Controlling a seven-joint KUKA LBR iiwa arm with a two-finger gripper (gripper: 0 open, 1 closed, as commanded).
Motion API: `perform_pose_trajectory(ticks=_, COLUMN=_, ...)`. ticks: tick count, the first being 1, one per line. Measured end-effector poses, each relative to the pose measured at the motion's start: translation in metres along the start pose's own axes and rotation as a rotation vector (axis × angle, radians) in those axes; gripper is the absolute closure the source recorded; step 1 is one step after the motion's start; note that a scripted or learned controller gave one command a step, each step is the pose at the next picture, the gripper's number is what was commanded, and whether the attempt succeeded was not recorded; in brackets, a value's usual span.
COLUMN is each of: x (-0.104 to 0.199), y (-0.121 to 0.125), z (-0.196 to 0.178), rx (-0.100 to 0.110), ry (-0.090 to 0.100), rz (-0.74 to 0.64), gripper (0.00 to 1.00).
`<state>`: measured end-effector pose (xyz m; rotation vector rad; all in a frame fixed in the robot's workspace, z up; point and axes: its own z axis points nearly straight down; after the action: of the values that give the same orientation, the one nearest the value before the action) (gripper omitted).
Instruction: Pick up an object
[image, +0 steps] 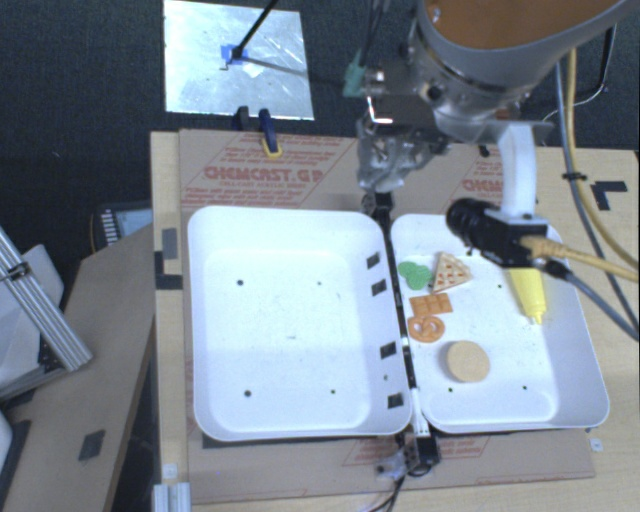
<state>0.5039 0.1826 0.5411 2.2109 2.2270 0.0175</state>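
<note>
Cardboard sheet under the bins – foil square beyond it, blue-yellow clamp between.

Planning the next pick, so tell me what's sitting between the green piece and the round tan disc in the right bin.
In the camera view, between the green piece and the round tan disc lie an orange square waffle and, just below it, an orange pretzel.

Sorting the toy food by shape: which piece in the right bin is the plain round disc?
The tan disc, nearest the bin's front, below the orange pretzel; the others are green, triangular, square or yellow.
</note>
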Motion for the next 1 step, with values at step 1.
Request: perform_pose_trajectory(ticks=1, x=0.0508, y=0.0647, z=0.0071, rx=0.005, ry=-0.004, rz=0.001, gripper=1.0)
